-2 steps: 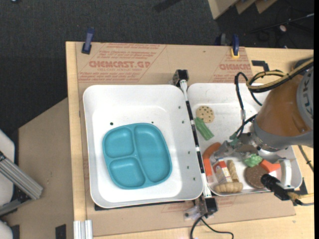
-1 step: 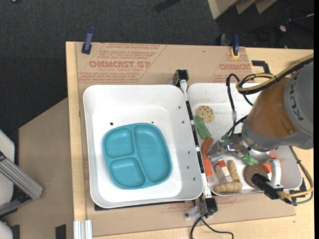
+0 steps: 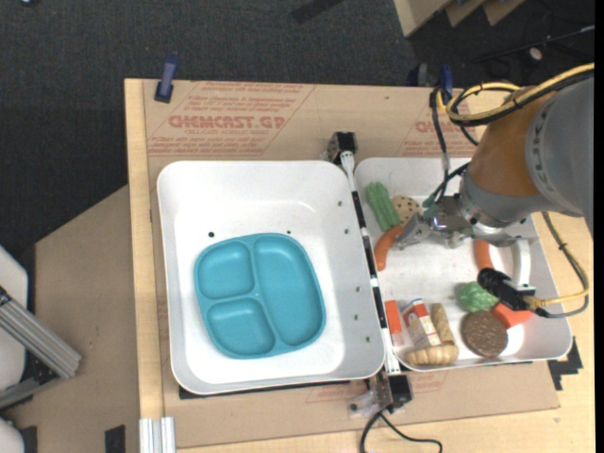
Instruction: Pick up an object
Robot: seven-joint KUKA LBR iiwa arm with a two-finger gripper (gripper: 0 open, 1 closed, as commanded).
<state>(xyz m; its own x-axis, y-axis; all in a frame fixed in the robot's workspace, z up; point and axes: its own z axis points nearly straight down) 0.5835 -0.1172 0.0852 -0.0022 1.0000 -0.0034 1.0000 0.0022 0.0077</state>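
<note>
A grey arm with an orange band reaches in from the right of the frame over the right white bin (image 3: 415,281). Its claw (image 3: 422,226) hangs low near the bin's upper left, beside an orange carrot (image 3: 385,246) and a green pickle (image 3: 381,205); whether it is wide or narrow cannot be told. A teal divided plate (image 3: 260,293) lies in the left bin (image 3: 189,196).

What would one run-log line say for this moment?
arm: over right white bin | gripper: near orange carrot-shaped toy | teal divided plate: left bin
</note>
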